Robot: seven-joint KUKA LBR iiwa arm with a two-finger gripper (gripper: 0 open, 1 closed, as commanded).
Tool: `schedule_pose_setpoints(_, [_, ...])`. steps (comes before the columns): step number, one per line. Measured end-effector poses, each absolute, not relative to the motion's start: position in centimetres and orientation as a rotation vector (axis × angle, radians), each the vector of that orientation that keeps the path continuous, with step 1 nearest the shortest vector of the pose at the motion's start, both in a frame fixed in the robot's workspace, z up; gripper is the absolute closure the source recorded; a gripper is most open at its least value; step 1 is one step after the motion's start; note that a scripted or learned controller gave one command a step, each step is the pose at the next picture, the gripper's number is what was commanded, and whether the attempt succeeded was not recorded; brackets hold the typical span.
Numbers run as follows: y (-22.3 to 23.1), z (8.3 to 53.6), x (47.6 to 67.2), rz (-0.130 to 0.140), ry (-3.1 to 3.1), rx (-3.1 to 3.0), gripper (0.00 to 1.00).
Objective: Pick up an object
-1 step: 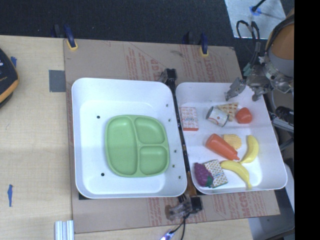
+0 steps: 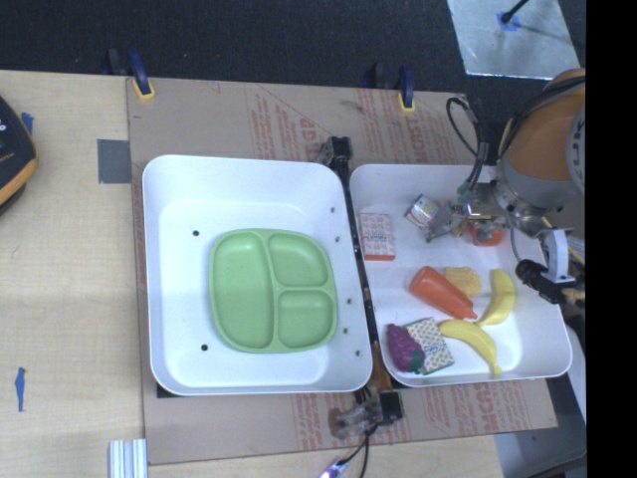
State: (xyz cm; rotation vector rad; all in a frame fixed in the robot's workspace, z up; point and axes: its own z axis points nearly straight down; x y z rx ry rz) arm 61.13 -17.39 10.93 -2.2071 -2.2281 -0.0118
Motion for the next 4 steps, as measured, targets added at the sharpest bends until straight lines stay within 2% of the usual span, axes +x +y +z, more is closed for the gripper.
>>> schedule_pose_setpoints(1, [-18.3,9.9,64.8,-0.006,-2.228,-2.215,0.0])
schedule_pose_setpoints(2, [-21.2,20.5,65.7,0.0,-2.226,-2.219,0.0])
schedule_pose_setpoints(3, [-20.1,16.2,59.8,0.006,-2.226,-2.213,0.0])
schedule_pose_setpoints(4, [-17.7,9.6,65.9,-0.005,-2.233,-2.217,0.0])
